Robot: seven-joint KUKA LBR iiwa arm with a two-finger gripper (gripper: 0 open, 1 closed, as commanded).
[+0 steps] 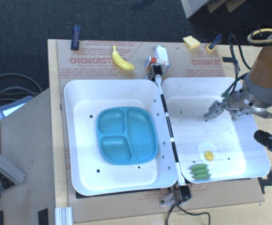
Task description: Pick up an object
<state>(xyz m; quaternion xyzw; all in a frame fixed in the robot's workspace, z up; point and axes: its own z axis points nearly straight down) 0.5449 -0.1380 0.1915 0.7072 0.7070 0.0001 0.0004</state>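
Note:
My gripper point(224, 113) hangs over the middle of the right bin point(187, 92), open, with nothing between its fingers. One grey finger point(211, 111) points left and the other point(235, 115) points down. In front of it, near the bin's front edge, lie a flat white piece with a yellow centre point(208, 155) and a green pea pod point(200, 171). Both are well apart from the gripper. The left bin point(79, 102) holds a blue divided plate point(126, 135).
On the bench behind the bins lie a yellow banana point(121, 60), a small carton point(159, 58) and a yellow cheese wedge point(191, 42). Blue clips point(75, 36) sit at the back edge. The grey arm point(267, 86) fills the right side.

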